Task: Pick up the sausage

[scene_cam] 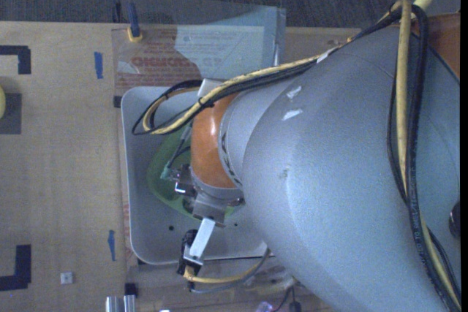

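- Arm looms across the right of the scene, grey and bulky, and its orange band hangs low over the white bin on the tabletop.
- The gripper points down into the bin, tucked under the wrist. I cannot tell whether it is open or closed, and I see nothing held in it.
- A pale green thing lies in the bin right beneath the wrist and is partly covered by it. I cannot make out what it is.
- I cannot tell where the sausage lies. My guess is that it sits in the bin under the wrist, close to the pale green thing, since the arm reaches there.
- As I judge it, the step in hand is the reach down to the grasp, and the lift is not yet done.
- The next move calls for the gripper to close squarely across the sausage, not on the pale green thing, and then lift straight up clear of the bin wall.
- A round sausage may roll or slip, so a grip about its middle seems safest.
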Robot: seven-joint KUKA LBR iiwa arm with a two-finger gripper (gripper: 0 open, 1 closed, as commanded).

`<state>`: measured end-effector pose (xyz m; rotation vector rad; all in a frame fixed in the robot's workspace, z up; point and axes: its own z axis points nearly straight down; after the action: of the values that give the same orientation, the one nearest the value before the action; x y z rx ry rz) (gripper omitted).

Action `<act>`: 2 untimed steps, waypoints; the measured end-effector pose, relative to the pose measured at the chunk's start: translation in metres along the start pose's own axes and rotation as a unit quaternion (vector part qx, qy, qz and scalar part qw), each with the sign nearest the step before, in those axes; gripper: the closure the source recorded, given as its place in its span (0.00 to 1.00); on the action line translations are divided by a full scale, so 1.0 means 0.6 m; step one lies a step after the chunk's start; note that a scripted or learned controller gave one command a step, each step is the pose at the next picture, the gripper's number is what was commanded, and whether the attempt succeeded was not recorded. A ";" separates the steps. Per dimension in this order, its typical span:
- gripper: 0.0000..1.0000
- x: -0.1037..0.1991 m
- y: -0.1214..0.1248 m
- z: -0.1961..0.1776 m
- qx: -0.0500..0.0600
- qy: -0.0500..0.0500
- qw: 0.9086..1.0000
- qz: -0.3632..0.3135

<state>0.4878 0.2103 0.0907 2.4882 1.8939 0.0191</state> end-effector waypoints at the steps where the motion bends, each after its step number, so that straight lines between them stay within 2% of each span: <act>1: 1.00 0.053 0.087 0.003 0.013 -0.001 0.997 0.079; 2: 1.00 0.082 0.200 -0.183 0.011 -0.005 0.974 0.228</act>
<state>0.6146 0.2260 0.2028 2.8675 1.2828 -0.0109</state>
